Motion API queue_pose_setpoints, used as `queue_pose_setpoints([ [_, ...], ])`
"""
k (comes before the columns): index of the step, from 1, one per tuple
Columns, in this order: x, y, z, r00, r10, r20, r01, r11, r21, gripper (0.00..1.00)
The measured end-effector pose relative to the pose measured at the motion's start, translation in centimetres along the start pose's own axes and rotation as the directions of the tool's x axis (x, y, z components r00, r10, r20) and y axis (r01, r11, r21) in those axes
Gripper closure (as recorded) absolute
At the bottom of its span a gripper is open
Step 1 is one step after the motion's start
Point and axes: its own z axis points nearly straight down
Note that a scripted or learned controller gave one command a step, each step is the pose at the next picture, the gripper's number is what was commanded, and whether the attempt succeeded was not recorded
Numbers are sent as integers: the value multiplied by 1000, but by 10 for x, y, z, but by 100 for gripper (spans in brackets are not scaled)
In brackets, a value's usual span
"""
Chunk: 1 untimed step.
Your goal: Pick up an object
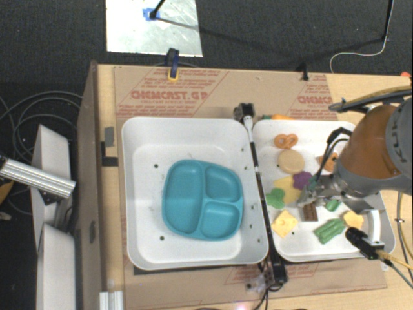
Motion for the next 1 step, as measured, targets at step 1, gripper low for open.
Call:
queue_pose_setpoints([
  [1, 69, 30, -95, 1000, -11, -3, 11, 1000, -7, 100],
])
